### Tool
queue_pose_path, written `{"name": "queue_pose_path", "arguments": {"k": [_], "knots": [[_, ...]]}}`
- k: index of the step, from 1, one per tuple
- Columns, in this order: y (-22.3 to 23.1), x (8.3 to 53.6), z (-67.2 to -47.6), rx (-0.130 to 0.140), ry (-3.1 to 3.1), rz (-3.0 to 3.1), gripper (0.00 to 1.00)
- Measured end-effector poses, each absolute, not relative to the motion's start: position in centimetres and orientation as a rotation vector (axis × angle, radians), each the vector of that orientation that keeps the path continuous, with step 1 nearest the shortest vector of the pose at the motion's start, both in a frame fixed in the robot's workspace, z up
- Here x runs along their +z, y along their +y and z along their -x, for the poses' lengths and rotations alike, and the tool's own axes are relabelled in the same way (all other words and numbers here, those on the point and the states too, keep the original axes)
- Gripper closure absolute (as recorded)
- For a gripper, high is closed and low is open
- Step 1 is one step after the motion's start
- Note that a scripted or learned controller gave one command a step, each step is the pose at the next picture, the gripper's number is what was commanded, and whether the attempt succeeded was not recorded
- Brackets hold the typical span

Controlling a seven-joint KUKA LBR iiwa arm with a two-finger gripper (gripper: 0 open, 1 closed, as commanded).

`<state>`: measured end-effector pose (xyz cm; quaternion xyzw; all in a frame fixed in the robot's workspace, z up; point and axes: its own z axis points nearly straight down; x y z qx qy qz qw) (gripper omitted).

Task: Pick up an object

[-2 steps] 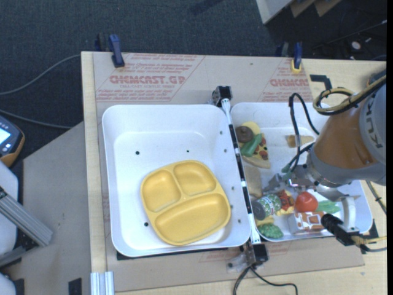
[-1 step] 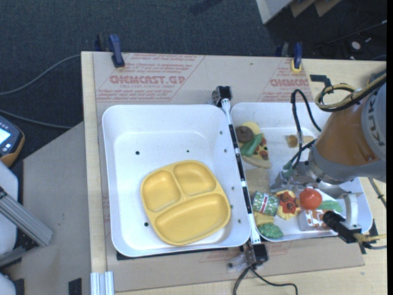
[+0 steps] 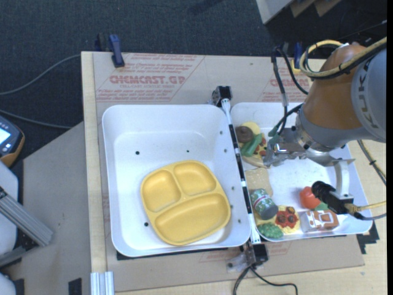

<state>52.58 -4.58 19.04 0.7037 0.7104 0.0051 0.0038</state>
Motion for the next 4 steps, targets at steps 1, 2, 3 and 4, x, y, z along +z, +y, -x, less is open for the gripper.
{"name": "queue_pose_path", "arguments": {"k": [1,2,3,4], "knots": [[-5.1,18.5,-52.2,0.000,2.222,-2.221,0.00],[-10.5,8.1,-53.6,-0.001,2.216,-2.229,0.00],[-18.8,8.8,-62.1,0.003,2.212,-2.214,0.00],[-16.3,8.4,-66.4,-0.024,2.237,-2.231,0.00]]}}
